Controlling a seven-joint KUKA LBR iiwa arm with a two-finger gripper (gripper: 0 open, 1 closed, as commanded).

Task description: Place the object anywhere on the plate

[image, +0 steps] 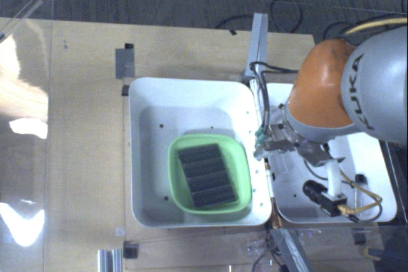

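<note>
Black block (205,176) is sitting on the green plate (173,165), so prob done; arm (344,86) is hanging over right bin (290,194) (gripper (274,141): can't tell if open/shut).

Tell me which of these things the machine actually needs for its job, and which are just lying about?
Part of the job:
- green plate, in the left bin
- dark ribbed block, lying on that plate
- gripper, over the wall shared with the right bin

Just lying about:
- grey bracket on the bench
- grey post behind the bins
- black cables beyond it
</note>
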